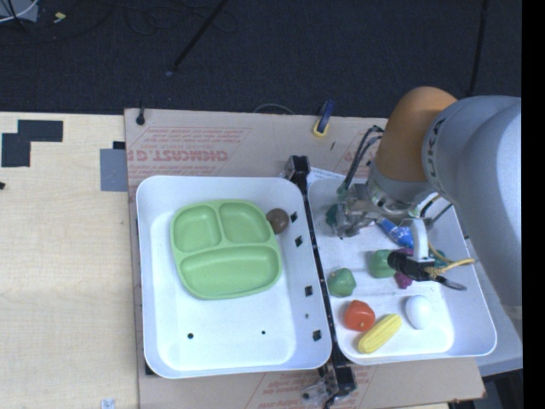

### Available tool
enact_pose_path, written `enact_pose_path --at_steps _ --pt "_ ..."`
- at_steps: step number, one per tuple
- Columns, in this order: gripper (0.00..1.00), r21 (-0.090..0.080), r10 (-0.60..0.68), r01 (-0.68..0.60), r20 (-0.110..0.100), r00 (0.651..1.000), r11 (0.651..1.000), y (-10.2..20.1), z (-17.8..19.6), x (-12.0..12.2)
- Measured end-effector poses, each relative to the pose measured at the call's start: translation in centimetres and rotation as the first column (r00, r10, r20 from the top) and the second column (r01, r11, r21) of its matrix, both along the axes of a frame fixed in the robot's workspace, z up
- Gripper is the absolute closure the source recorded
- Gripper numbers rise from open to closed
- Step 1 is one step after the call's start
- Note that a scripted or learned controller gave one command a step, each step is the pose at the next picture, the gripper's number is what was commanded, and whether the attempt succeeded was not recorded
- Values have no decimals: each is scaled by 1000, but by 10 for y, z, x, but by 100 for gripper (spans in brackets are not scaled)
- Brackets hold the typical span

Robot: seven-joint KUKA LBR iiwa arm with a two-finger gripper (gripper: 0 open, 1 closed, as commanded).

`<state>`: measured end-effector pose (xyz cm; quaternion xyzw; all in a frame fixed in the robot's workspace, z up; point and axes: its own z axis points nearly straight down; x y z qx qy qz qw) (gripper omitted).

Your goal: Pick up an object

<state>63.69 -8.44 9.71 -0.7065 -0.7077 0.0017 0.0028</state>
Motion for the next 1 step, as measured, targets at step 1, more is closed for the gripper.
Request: enact_pose_path --at_steps 1 --pt "100 -1 -5 5 7 1000 1000 -4 43 -2"
